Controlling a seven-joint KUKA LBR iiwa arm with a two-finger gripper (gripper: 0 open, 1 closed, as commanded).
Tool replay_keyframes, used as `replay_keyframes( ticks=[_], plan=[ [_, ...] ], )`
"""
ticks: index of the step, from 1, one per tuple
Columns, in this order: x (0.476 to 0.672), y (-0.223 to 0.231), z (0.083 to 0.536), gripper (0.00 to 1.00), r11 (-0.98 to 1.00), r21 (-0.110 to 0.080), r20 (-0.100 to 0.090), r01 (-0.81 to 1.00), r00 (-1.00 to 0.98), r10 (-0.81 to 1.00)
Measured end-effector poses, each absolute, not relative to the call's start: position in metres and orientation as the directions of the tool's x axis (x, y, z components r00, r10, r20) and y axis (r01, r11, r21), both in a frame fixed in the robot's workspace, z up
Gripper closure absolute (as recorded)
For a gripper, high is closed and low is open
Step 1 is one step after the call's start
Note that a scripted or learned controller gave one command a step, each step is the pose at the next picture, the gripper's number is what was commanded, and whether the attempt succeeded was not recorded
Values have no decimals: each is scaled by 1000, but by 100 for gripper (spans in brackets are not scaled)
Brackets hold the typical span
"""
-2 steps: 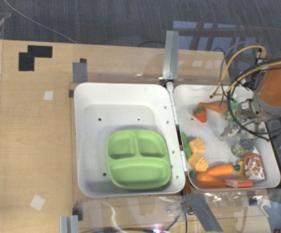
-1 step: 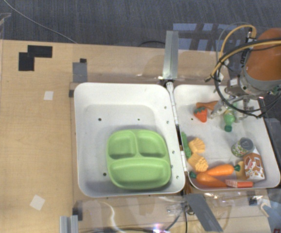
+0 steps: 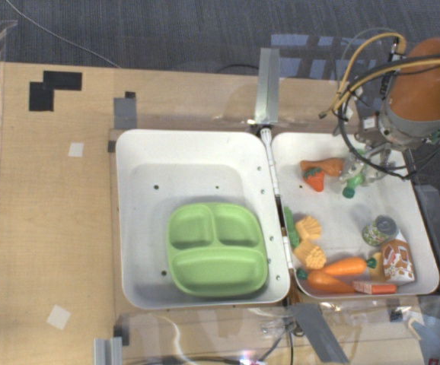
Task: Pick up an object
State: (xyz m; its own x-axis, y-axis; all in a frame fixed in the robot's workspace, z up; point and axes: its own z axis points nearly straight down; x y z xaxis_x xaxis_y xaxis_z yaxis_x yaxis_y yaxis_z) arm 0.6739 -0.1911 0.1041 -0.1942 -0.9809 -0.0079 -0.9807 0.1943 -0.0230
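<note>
My gripper (image 3: 355,175) hangs low over the far part of the right bin (image 3: 403,196), below the orange wrist. A small green piece (image 3: 349,192) shows at its tip. Just left of it lie an orange-brown toy (image 3: 323,166) and a red toy (image 3: 314,180). Nearer the front are two yellow pieces (image 3: 308,227) (image 3: 312,256), two carrots (image 3: 347,266) (image 3: 327,282), a grey can (image 3: 379,231) and a red-and-white pack (image 3: 396,261). A green pod (image 3: 288,223) lies along the bin's left wall.
The left bin (image 3: 151,173) holds a green divided plate (image 3: 217,248) at its front. A metal divider post (image 3: 268,90) stands behind the seam between the bins. Yellow and black cables (image 3: 361,59) loop over the right bin's far corner.
</note>
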Motion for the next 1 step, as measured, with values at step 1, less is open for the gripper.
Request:
replay_keyframes(
  ticks=[1],
  plan=[
    [674, -127, 214, 100, 279, -21, -7, -960, -279, -960]
  ],
)
